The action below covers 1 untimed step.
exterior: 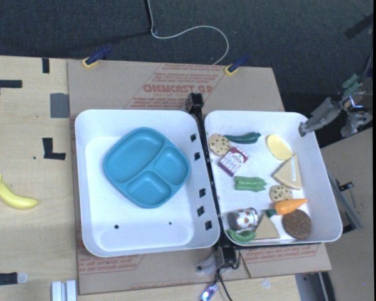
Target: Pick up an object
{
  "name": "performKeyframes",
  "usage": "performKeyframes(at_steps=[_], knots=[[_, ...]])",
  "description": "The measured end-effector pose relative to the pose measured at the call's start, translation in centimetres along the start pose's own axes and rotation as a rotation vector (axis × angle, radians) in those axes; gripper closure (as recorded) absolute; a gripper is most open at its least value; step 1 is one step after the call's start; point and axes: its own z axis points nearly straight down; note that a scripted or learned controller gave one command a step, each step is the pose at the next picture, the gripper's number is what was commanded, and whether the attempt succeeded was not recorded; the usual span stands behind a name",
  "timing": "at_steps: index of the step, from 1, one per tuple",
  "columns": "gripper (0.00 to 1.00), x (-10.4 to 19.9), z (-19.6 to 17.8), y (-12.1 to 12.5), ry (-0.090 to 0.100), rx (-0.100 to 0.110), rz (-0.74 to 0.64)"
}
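banana (14, 195) on bench left | white cable (194, 33) above bins | cardboard sheet (169, 83) under bins

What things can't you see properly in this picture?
- The gripper, camera view: too small and blurred to read its jaws.
- The arm, camera view: cut off by the right edge.
- The red packet: label too small to read.
- The sandwich slice: partly covered by the silver can.

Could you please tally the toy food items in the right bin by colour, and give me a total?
Green: 3: chilli, pod, leaf
Yellow or tan: 3: round slice, wedge, flat slice
Cookies: 2
Red and white: 2: packet, can
Orange: 1: carrot
Brown: 1: patty
Total: 12
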Motion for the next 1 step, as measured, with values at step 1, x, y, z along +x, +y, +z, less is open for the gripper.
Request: performKeyframes(at_steps=[1], knots=[[1.0, -0.17, -0.02, -0.02, 0.001, 0.019, 0.004]])
